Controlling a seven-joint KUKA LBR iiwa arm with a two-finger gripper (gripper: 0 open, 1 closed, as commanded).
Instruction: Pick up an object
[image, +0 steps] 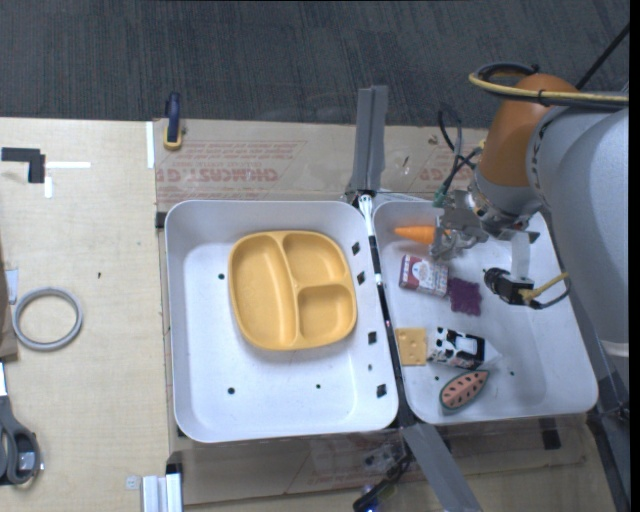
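Note:
My gripper (443, 243) hangs low over the back left of the right bin (560, 390). Just to its left lies a small orange carrot (412, 233), its thick end right by the gripper; I cannot make out any contact. Below the gripper sits a dark red packet (423, 274), with a purple piece (463, 295) to its right. Nearer the front lie a yellow cheese square (411, 345), a black-and-white cow toy (458, 347) and an oval pinkish item (464, 389).
A yellow divided plate (293, 289) sits in the left bin (200, 390). The arm's grey body and orange band (515, 140) cover the right bin's far right side. A grey tape ring (43, 317) and scissors (15, 450) lie on the bench at left.

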